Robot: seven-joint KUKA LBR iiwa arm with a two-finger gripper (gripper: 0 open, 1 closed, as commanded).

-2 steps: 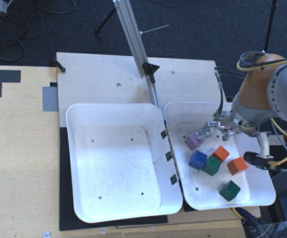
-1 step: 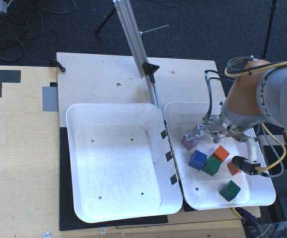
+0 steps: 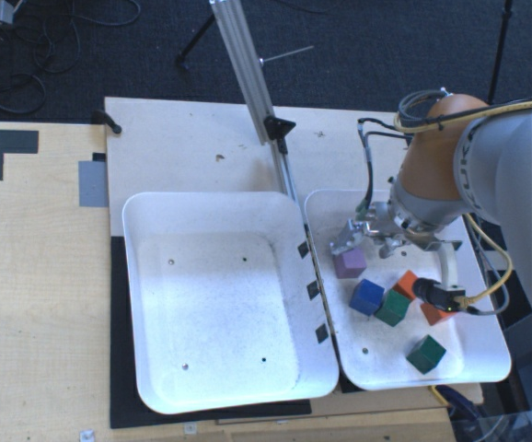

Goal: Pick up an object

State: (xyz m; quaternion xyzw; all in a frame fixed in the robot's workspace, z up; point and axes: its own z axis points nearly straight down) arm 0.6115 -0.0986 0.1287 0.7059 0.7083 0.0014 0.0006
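Note:
My gripper (image 3: 356, 239) hangs low over the upper left part of the right bin (image 3: 487, 366). A purple cube (image 3: 349, 264) lies right under its tip, and I cannot tell whether they touch. Below the purple cube sit a blue cube (image 3: 367, 297) and a green cube (image 3: 394, 308), close together. An orange block (image 3: 407, 284) lies just right of them, with another orange piece (image 3: 434, 314) partly hidden behind the arm's black cable fitting. A dark green cube (image 3: 425, 354) rests alone near the bin's front.
The left bin (image 3: 137, 219) stands beside the right one, with black clips along the shared wall (image 3: 313, 289). A slanted aluminium rail (image 3: 248, 72) rises behind the bins. The arm's grey body and cables (image 3: 468, 168) cover the right bin's far right side.

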